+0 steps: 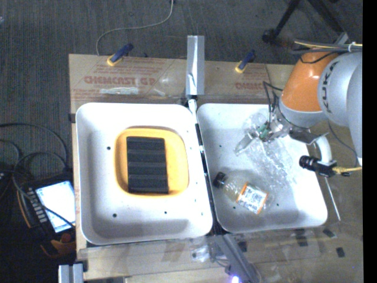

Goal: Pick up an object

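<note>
bottle lies flat, cap toward upper left, in right bin.

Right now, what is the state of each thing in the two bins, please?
Yellow tray: flat in left bin, black ridged insert inside.
Clear bottle: lying on its side in right bin, dark cap on.
Clear plastic wrap: crumpled in right bin, under the end effector.

The bench, seemingly topped with printed cardboard, bears 2 white bins: the left bin and the right bin, touching side by side.
</note>
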